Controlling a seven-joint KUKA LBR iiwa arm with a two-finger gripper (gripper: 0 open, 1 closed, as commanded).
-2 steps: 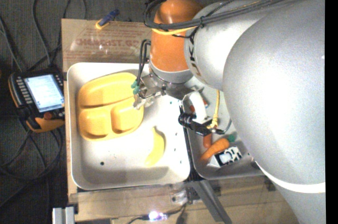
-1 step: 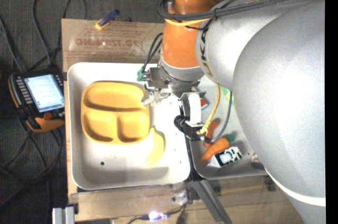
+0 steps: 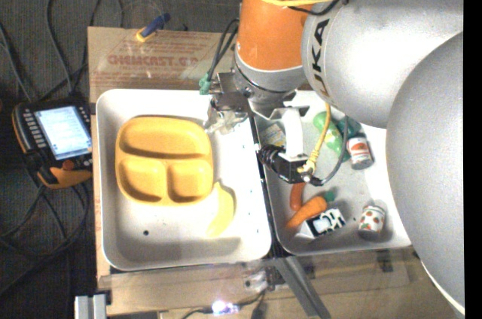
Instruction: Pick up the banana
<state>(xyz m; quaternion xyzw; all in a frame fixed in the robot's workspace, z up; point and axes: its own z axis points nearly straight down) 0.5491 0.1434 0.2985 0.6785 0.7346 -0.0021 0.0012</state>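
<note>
**Banana at rest in left bin, apart from end effector**

Grey arm casing (image 3: 407, 84) looms nearest us, smooth and rounded. We note the end effector (image 3: 226, 110) over the left bin's (image 3: 105, 159) far rim; its opening we cannot tell. We find the banana (image 3: 223, 211), pale yellow and curved, lying below it, just beside a moulded yellow compartment tray (image 3: 164, 158).

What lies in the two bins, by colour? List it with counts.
Yellow: 2, divided tray, banana
Orange: 1, carrot
Red: 1, small bottle
Green: 1, half-hidden item
White: 2, spotted cup, black-and-white box
Total: 7
</note>
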